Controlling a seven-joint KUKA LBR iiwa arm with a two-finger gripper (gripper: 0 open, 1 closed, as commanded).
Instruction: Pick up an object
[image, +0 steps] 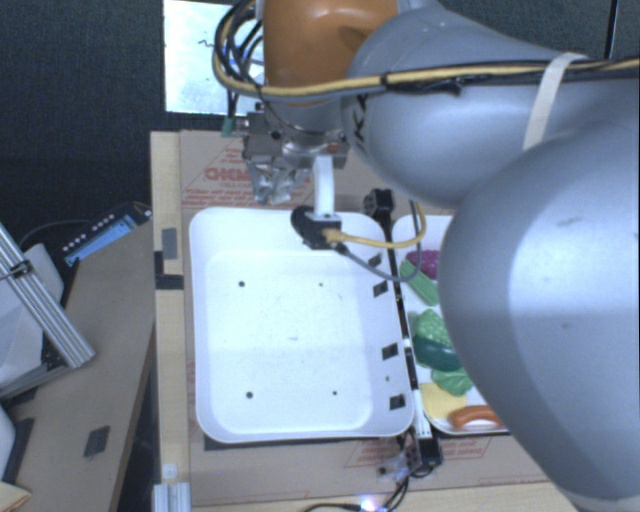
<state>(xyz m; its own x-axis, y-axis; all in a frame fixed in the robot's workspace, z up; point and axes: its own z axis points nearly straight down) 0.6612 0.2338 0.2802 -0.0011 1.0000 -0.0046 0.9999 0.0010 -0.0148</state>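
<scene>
Hand (272, 185) poised past the left bin's (215, 300) far edge, grip impossible to tell. Toy food (432, 338) heaped in the right bin. Needs swinging across, then descending squarely on one piece.

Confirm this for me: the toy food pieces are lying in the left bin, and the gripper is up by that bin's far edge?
Not quite. The camera view shows the toy food pieces in the right bin, partly hidden behind the arm. The left bin is the one next to it. The gripper is indeed up by the left bin's far edge.
</scene>
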